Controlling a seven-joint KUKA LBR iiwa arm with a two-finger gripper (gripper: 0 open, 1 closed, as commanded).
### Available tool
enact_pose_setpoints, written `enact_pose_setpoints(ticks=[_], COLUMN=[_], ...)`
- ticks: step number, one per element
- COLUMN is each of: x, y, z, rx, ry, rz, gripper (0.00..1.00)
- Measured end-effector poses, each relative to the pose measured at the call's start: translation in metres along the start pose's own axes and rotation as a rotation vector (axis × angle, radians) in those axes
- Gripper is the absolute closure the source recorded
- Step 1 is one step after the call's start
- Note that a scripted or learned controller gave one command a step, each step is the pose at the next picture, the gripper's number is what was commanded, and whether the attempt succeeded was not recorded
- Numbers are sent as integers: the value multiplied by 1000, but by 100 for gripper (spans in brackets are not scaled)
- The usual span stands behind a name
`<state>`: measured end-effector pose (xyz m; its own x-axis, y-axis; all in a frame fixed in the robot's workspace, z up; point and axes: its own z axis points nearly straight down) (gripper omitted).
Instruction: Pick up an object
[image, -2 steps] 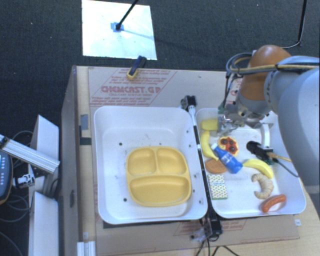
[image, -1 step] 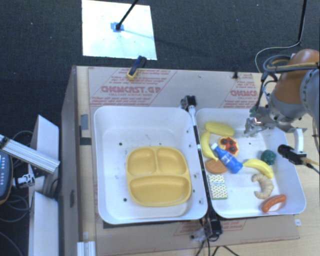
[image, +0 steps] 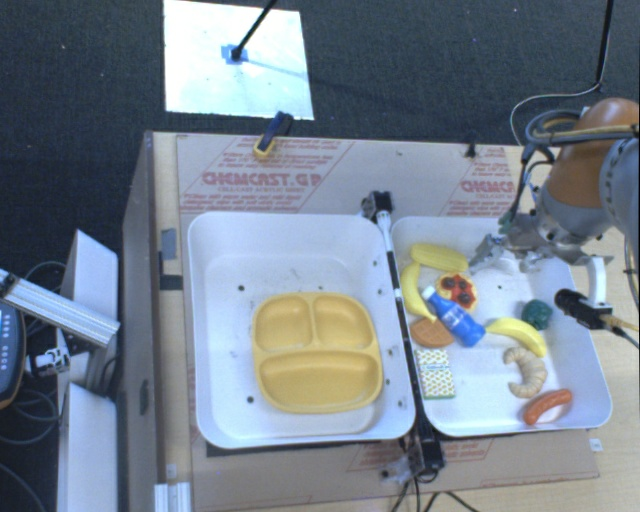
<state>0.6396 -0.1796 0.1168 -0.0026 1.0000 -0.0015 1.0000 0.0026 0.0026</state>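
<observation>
From the camera view, two white bins sit side by side on the counter. The left bin (image: 215, 300) holds a yellow divided plate (image: 317, 351), lying near its middle, toward the front.

The right bin (image: 580, 400) carries the toys. A yellow banana (image: 439, 257) lies near the bin's back edge, and a second banana (image: 409, 292) runs along its left wall. A blue bottle (image: 455, 317) lies tilted just in front of a small pizza slice (image: 459, 290), its base touching a brown cookie (image: 432, 333). A patterned cracker (image: 435, 377) lies at the front left. A third banana (image: 520, 333) sits mid-bin, with a croissant (image: 528, 371) just in front of it and a sausage (image: 546, 405) at the front right corner. A dark green piece (image: 536, 314) rests toward the right wall.

The end effector (image: 507, 252) hangs over the bin's back edge, just right of the first banana — nothing shows between its fingers, and whether they are apart or together I cannot tell.
</observation>
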Motion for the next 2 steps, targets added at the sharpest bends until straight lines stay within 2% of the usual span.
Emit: enact_pose_setpoints(ticks=[1, 2], x=[70, 53], y=[-34, 29], z=[25, 28], rx=[-14, 16], ry=[-2, 8], rz=[1, -5], gripper=[0, 0])
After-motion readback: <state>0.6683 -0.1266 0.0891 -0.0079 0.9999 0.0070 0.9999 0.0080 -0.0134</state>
